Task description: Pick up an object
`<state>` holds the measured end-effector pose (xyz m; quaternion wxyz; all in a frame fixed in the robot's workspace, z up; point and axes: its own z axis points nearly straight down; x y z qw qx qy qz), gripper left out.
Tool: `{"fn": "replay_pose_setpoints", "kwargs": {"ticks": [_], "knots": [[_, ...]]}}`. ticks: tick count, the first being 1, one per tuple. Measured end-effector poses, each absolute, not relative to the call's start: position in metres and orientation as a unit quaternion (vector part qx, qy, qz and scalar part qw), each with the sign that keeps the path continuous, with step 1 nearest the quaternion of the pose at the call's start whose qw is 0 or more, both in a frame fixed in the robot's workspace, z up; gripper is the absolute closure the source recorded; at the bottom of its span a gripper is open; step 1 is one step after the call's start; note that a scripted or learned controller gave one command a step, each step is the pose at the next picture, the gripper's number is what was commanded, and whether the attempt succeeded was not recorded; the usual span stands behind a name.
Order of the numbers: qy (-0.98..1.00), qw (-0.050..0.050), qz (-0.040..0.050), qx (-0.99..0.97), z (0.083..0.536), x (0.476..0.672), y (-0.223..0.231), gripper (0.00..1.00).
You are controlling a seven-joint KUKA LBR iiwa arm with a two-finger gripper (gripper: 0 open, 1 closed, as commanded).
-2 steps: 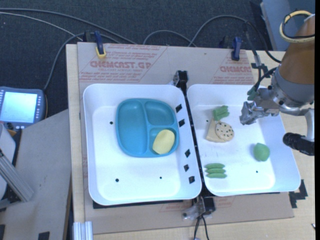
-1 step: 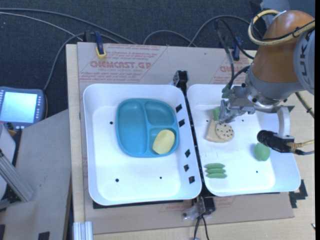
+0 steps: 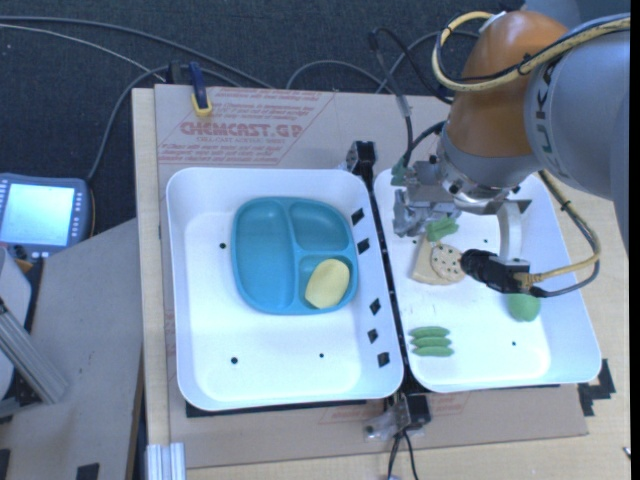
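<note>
The right bin (image 3: 560, 358) holds a beige, hole-dotted slice (image 3: 437, 264), green pea pods (image 3: 431, 341) near its front and a round green piece (image 3: 524, 306) to the right. A small green piece (image 3: 442, 230) lies just above the beige slice. My gripper (image 3: 415, 218) hangs low over the bin's back left part, right beside that small green piece and just above the slice. The grey arm and its orange band cover the bin's back. In the left bin (image 3: 200, 348) a blue divided tray (image 3: 285, 253) carries a yellow oval object (image 3: 327, 282).
A black divider with clips (image 3: 372, 268) runs between the two bins. A black cable fitting (image 3: 490, 268) with a yellow cable lies over the right bin's middle. Cables trail across the dark floor behind the bench, and a small screen (image 3: 40, 213) stands at far left.
</note>
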<state>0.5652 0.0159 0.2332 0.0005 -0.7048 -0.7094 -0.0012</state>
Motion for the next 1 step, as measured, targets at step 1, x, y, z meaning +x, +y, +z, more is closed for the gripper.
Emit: {"fn": "replay_pose_setpoints", "kwargs": {"ticks": [1], "knots": [[-0.709, 0.000, -0.0011, -0.705, 0.2218, 0.5963, 0.0545, 1.00]]}}
